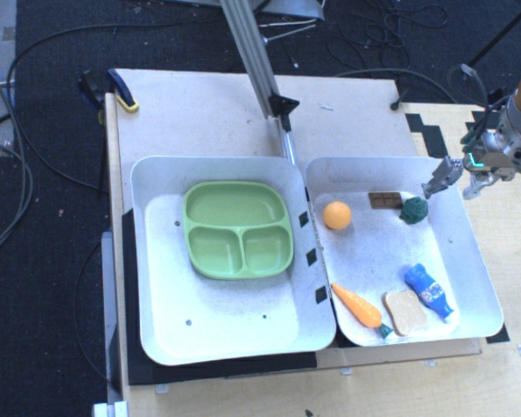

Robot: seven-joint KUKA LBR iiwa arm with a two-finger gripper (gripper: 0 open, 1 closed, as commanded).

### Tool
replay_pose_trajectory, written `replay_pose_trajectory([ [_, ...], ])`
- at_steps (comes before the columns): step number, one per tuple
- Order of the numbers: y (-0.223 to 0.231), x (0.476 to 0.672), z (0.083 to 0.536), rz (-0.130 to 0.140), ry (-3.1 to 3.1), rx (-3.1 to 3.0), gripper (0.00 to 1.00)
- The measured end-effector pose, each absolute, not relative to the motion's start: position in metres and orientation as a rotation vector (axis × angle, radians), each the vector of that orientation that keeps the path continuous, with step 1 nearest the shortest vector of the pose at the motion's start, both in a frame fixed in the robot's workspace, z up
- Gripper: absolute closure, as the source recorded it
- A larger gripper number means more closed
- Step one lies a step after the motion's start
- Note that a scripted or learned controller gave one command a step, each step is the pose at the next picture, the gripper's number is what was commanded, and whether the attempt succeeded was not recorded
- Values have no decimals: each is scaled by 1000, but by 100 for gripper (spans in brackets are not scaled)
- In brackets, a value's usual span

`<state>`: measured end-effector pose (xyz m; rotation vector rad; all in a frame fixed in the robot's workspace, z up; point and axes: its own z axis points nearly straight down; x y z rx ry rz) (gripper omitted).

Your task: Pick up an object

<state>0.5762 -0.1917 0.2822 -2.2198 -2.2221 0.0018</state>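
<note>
The right bin [469, 233] holds an orange ball [337, 215], a brown bar [385, 201], a dark green lump [413, 209], a blue packet [429, 288], a bread slice [405, 312] and a carrot [358, 306]. My gripper [456, 183] hangs over the bin's far right rim, just right of and above the green lump. Its two fingers are spread apart and open, with nothing between them. One fingertip [436, 184] points down toward the green lump without touching it.
A green divided plate [240, 229] lies in the left bin [156, 259]. A slanted metal pole [256, 50] rises from the far edge between the bins. Cables run across the dark floor around the bench.
</note>
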Motion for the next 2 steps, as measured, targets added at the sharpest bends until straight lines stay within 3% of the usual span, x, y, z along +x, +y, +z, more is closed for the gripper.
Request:
replay_pose_trajectory([
  [1, -192, 577, 283, 1, -2223, -2220, 0],
  [2, -189, 575, 219, 6, -2218, -2218, 0],
])
